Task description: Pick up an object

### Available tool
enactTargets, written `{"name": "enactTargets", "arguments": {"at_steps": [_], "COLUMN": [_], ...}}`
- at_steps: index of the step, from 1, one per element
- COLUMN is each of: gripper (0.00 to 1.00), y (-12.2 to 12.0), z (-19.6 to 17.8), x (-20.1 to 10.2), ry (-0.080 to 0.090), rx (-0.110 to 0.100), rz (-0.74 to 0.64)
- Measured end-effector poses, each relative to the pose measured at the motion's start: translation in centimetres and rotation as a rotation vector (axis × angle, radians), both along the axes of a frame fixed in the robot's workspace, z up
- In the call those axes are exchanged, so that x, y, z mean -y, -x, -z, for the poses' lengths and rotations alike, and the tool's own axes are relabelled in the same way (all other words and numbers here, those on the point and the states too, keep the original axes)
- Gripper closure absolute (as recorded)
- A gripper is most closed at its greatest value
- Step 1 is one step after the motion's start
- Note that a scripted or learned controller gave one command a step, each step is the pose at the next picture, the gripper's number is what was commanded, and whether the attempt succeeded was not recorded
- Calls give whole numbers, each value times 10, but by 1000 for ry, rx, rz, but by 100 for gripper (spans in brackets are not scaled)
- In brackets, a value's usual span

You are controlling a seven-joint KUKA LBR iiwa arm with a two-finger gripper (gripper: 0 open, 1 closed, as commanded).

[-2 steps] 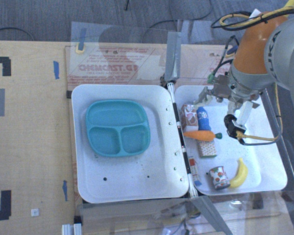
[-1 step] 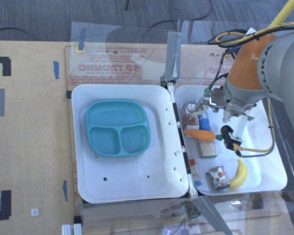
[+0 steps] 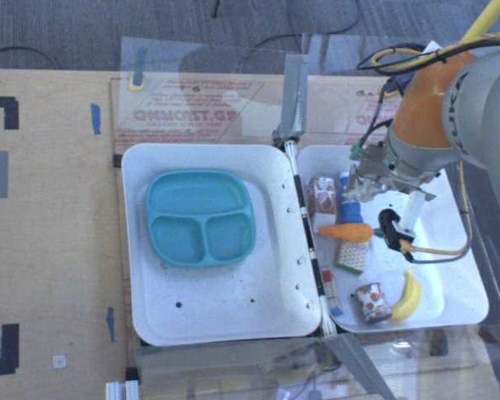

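Observation:
The right bin [image 3: 458, 294] holds several small objects: a brown-and-white carton [image 3: 322, 195], a blue bottle [image 3: 350, 209], an orange carrot [image 3: 347, 232], a speckled sponge-like block [image 3: 352, 255], a red-and-white can [image 3: 372, 302] and a yellow banana [image 3: 407, 297]. My gripper [image 3: 365, 183] hangs over the upper middle of that bin, right above the blue bottle and beside the carton. The grey wrist with its orange band [image 3: 429, 107] covers the fingers from above. Nothing shows between them.
The left bin [image 3: 150, 307] holds a teal divided plate [image 3: 201, 217]. A metal post [image 3: 295, 98] stands behind the wall between the bins. A black-and-yellow cable [image 3: 417, 244] loops from the wrist across the right bin. The wooden bench lies to the left.

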State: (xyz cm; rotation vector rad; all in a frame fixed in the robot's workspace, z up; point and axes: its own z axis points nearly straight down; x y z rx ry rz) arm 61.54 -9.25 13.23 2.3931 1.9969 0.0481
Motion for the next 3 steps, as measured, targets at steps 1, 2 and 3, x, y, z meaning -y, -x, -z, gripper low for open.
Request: {"name": "enactTargets", "arguments": {"at_steps": [1,2,3], "gripper": [0,0,0], "y": [0,-24,-6], "z": [0,17,19], "x": [0,8,9], "ry": [0,2,11], "rx": [0,-3,28], "rz": [0,-32,-126]}}
